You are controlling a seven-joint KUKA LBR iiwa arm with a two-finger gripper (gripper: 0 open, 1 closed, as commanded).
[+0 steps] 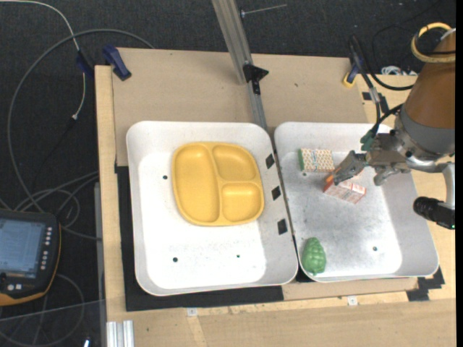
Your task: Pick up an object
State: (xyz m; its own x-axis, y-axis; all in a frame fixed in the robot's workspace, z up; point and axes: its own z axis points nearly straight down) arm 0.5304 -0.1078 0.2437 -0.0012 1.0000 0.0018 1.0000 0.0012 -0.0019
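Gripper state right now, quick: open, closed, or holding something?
Gripper: open, fingers spread above the small red and white box in the right bin; nothing is held between them.

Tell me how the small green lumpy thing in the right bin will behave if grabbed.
The green object looks rounded and bumpy, so it may roll or slip from the fingers. It seems small, probably light. It lies by the right bin's front wall, which may crowd a grasp.
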